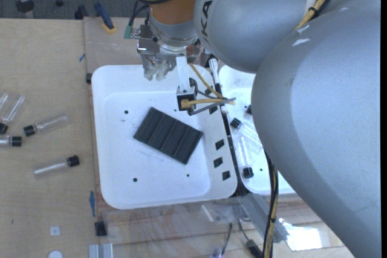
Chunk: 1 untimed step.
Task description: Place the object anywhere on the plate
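Wooden tabletop [42, 57] carries two white bins: the left bin [112, 184] at frame centre holds a dark ridged plate [167, 135] lying flat and skewed, and the right bin [257, 181] shows clear vials [245, 151] at its left wall. More vials [45, 125] lie on the tabletop at the left. Near the left bin's upper edge hangs the gripper [157, 72], nothing visibly between its fingers; whether it is clenched or released I cannot tell.
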Available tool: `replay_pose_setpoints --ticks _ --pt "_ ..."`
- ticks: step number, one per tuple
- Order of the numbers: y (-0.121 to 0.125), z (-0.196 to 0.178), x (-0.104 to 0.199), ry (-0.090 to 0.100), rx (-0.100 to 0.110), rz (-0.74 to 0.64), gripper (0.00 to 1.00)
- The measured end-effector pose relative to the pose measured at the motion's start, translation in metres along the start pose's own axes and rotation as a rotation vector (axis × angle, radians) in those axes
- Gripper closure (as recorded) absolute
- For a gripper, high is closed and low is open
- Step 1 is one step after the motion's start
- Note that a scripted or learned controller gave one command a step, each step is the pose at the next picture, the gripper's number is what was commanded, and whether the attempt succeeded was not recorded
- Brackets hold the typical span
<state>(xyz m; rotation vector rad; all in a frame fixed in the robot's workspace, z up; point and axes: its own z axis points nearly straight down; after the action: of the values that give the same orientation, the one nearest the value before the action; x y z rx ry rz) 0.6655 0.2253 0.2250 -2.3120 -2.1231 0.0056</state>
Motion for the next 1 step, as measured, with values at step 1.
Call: replay_pose_setpoints --ticks 1 --pt "0.0012 -0.1274 -0.0062 0.000 -0.008 -0.573 1.00"
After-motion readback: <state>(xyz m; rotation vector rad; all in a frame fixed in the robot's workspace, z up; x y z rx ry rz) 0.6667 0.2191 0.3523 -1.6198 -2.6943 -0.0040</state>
